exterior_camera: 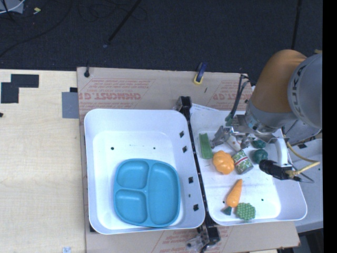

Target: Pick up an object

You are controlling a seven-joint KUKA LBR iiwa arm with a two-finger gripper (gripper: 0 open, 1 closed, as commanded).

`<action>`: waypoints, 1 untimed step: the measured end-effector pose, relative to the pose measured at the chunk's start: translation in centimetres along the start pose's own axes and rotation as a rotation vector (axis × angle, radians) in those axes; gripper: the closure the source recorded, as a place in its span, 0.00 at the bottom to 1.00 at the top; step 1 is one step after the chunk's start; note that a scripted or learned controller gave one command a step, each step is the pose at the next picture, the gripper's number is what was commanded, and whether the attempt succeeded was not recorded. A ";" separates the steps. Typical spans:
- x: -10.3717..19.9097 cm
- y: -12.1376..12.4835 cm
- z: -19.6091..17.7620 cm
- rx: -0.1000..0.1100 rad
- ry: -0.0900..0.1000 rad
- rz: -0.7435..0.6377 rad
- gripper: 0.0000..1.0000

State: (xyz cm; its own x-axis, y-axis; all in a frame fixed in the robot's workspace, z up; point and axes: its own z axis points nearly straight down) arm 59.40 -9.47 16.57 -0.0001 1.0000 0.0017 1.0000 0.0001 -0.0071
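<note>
Dark carpet floor with cables, pale wooden bench, cardboard sheet.

You cannot tell how the end effector has its fingers set; they blur into the metal parts around them. The arm runs off the frame at three o'clock and hides that corner of the right bin. A dark teal thing beside the small can is half covered, its kind unclear. The can's label is too small to read.
</note>
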 end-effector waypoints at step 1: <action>0.7 -0.5 4.9 0.001 0.000 0.005 0.00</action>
State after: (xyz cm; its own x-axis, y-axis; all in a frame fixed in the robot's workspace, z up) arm 58.82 -8.79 11.71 0.0049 1.0000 0.0016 1.0000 -0.0049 -0.0078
